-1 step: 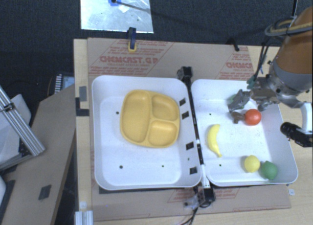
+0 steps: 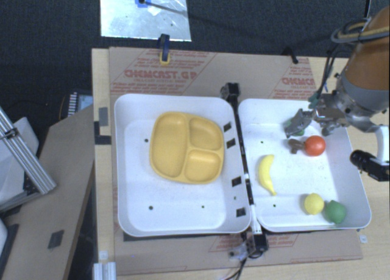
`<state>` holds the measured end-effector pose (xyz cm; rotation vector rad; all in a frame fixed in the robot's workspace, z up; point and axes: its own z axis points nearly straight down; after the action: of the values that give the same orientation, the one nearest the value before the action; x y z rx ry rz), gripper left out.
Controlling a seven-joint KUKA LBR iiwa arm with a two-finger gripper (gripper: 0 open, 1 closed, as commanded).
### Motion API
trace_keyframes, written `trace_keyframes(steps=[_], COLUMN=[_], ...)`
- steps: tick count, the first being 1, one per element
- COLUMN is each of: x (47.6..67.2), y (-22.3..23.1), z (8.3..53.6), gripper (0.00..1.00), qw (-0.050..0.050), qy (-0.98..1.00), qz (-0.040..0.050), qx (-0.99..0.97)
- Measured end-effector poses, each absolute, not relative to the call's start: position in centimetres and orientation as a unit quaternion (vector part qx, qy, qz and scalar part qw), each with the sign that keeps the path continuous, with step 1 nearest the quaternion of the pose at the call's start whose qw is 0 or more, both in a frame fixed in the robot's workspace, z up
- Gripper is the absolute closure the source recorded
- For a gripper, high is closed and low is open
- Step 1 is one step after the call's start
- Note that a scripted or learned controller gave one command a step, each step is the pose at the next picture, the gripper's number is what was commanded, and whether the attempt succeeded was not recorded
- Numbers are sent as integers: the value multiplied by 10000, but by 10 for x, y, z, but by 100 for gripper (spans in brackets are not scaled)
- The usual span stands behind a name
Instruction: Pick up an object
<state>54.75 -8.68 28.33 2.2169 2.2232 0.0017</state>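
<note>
The right bin [image 2: 347, 169] holds a red-orange tomato [image 2: 315, 146], a yellow banana [image 2: 267, 174], a yellow lemon [image 2: 313, 203] and a green lime [image 2: 334, 211]. My gripper [image 2: 314, 128] hangs over the far part of this bin, just behind and above the tomato. It is open, with one grey finger [image 2: 297, 122] on the left, the other on the right, and nothing between them. A small brown piece [image 2: 295, 146] lies against the tomato's left side.
The left bin [image 2: 125, 169] holds a yellow divided plate [image 2: 186, 147]. A black hinge strip [image 2: 241, 163] runs between the two bins. The grey arm with its orange band [image 2: 368, 66] comes in from the upper right, and a black fitting [image 2: 368, 164] sits by the right bin's edge.
</note>
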Motion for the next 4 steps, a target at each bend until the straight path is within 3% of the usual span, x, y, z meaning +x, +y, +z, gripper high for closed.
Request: trace_keyframes(steps=[3,4], x=[568,569], y=[-85,-86], z=[119,132], gripper=[0,100], qw=[-12,8], qy=[7073,7069], qz=[-6,5], qx=[7069,7073])
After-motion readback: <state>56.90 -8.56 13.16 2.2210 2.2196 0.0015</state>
